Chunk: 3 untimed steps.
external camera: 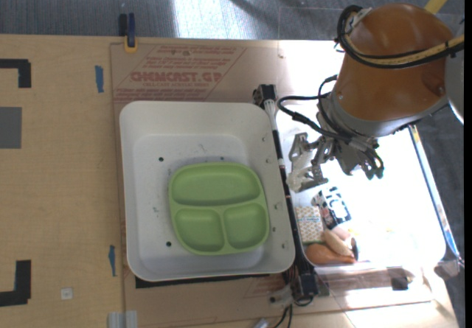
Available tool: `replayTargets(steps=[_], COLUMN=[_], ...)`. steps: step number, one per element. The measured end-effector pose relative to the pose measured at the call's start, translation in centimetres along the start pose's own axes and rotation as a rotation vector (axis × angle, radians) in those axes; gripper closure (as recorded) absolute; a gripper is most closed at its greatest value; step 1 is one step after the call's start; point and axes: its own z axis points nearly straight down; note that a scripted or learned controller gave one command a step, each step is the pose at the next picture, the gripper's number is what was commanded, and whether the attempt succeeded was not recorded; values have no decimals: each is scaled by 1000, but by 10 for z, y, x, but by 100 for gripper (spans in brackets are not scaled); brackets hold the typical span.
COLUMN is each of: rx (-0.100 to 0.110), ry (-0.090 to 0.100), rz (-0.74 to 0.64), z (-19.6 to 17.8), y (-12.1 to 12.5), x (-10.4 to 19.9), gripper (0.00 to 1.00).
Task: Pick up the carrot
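Observation:
The carrot [322,253], orange and stubby, lies at the near left corner of the brightly lit right bin [413,194]. A pale beige item [341,240] rests against its far side. My gripper [310,163] hangs over the left part of that bin, farther back than the carrot and well apart from it. Its two metal fingers [299,151] point down and stand open, with nothing between them. The grey wrist and orange band [394,46] cover the bin's back part.
The left bin [140,172] holds a green divided plate [219,206]. In the right bin, a small printed packet [308,225] and a black-and-white item [336,206] lie between gripper and carrot. A black divider rail [280,164] runs between the bins. Glare washes out the right bin's floor.

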Motion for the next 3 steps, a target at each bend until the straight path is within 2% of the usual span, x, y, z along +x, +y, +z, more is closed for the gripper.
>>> replayTargets(steps=[1,2,3], rx=[1,1,3], ry=[-16,-15,1], rz=[49,-94,-94], z=[-77,-137,-92], y=[28,75,-3], x=[9,-6,-11], gripper=[100,100,100])
